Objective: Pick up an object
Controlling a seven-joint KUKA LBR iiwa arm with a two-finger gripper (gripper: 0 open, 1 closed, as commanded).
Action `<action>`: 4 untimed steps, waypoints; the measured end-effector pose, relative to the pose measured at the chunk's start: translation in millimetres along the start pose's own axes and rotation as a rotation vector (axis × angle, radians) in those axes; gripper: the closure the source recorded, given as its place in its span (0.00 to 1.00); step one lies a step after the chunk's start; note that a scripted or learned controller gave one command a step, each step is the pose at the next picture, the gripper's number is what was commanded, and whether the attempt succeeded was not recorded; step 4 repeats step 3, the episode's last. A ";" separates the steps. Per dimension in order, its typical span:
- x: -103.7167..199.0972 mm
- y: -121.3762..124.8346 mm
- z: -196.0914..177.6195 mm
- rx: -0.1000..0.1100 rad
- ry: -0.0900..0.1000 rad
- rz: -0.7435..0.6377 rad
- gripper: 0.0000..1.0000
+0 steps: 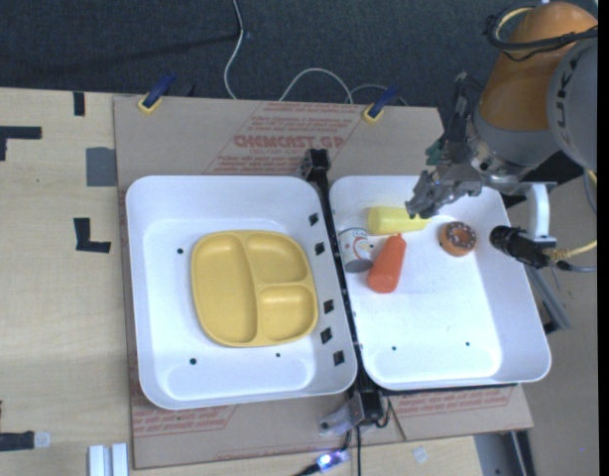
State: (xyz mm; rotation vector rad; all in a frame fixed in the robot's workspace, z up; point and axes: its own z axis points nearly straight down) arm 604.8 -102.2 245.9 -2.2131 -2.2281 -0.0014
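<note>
The yellow divided plate (253, 288) sits in the left bin (146, 266), while in the right bin (503, 355) the gripper (420, 206), grip unreadable, touches the yellow block (392, 220) beside an orange carrot (387, 264) and donut (457, 238).

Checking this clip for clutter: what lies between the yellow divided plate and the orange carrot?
In the camera view, between the plate and the carrot run the two bins' adjoining walls, then a small round silvery thing right beside the carrot.

Pale wooden surface (47, 296) bearing black tape marks (86, 234), overlaid by a printed cardboard sheet (275, 142) fastened with two blue-and-yellow clamps (156, 92). Dark blue carpet (106, 18) beyond, crossed by a white cable (235, 48).
</note>
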 end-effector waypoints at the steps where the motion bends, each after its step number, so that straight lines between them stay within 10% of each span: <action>1: 51.2 5.5 -5.0 0.000 0.000 0.000 1.00; 3: 164.7 26.5 9.2 0.002 -0.001 0.000 1.00; 4: 164.7 26.5 9.2 0.002 -0.001 0.000 1.00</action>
